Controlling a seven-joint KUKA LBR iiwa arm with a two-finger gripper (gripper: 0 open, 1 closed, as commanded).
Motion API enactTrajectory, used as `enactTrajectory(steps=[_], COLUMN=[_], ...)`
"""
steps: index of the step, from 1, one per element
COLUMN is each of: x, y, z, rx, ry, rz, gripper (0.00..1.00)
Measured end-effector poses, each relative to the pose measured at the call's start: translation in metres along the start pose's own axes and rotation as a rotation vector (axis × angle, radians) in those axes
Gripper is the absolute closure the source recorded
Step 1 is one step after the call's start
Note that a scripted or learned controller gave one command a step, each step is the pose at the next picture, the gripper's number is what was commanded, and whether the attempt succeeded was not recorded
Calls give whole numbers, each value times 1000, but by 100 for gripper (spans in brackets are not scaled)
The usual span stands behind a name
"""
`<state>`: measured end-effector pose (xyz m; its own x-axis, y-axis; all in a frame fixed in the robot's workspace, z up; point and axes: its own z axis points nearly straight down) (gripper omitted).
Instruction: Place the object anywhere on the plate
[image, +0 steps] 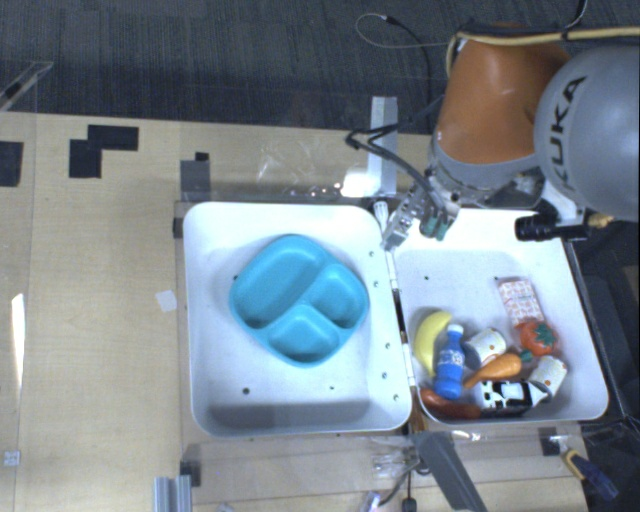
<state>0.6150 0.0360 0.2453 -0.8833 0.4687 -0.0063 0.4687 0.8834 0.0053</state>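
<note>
Far left: pale wooden bench (90, 300) with black block marks (100, 148) near its far edge.

Next, left bin (215, 400), white and shallow, bearing the plate (298, 298) near its middle. Turquoise, a rounded square set at a slant, split by low ridges into three compartments: a large one at the far left, a smaller one at the right, another at the near side.

Then the paired rims where the two bins meet, and just over their far end the gripper (415, 225), hanging above the right bin's far-left corner. Spread or closed: cannot tell from this angle. Nothing seen in its grasp.

Right bin (470, 260), bare white floor under the gripper, and a heap of toy foods (485, 365) crowded into the near half, well apart from the gripper:
- yellow banana (432, 335) at the left, against the bin wall nearest the plate;
- blue bottle (451, 362) leaning on it;
- reddish-brown piece (450, 405) below both;
- white cup (488, 345) and orange carrot (497, 367) in the middle;
- black-and-white piece (505, 397) at the near edge;
- pink patterned packet (518, 297) lying apart at the far side;
- red round fruit (537, 337) with a green top just below it;
- small white piece (548, 373) at the right.

Unclear which of these counts as the object.

Upper right: grey arm (590, 130) with its orange band (490, 100), looming over the right bin's far edge.
</note>
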Motion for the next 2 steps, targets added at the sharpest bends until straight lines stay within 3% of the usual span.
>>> enactTrajectory(steps=[1, 2], x=[66, 0], y=[-2, 6], z=[26, 37], rx=[1, -1], ry=[1, -2], rz=[-103, -444], gripper=[100, 100])
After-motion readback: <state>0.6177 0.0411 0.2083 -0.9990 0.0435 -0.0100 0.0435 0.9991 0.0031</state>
